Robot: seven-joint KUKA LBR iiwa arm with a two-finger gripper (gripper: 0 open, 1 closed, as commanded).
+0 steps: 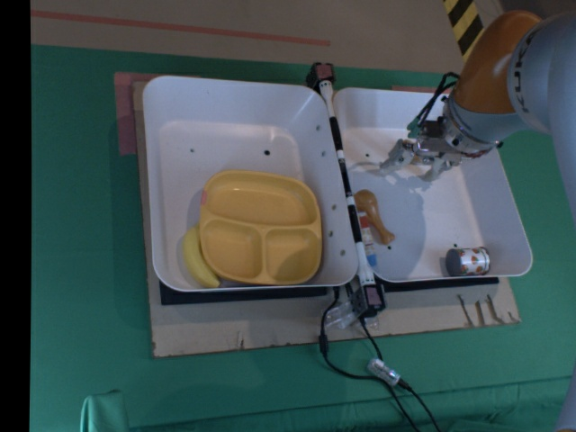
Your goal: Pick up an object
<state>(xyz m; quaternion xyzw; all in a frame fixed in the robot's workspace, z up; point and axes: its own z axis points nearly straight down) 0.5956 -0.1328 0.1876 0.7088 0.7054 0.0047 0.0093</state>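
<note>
Two white bins are seen side by side on the surface point(81, 241), which is covered in green cloth. In the left bin point(171, 106) a yellow tray point(261, 228) with three compartments is lying toward the near side, and a banana point(197, 259) is lying just beside the tray's left edge, touching it or nearly so. In the right bin point(490, 196) a brown drumstick-shaped toy point(373, 214) is lying near the left wall, and a small can point(467, 261) is lying on its side in the near right corner, well apart from the toy. The arm point(517, 61) is reached in from the right, and the tool point(420, 162) is hung over the far part of the right bin, with its fingers point(394, 160) spread apart and nothing seen between them. The toy is found nearer and to the left of the tool, not touching it. A cable point(360, 367) is trailed across the surface at the near side.
</note>
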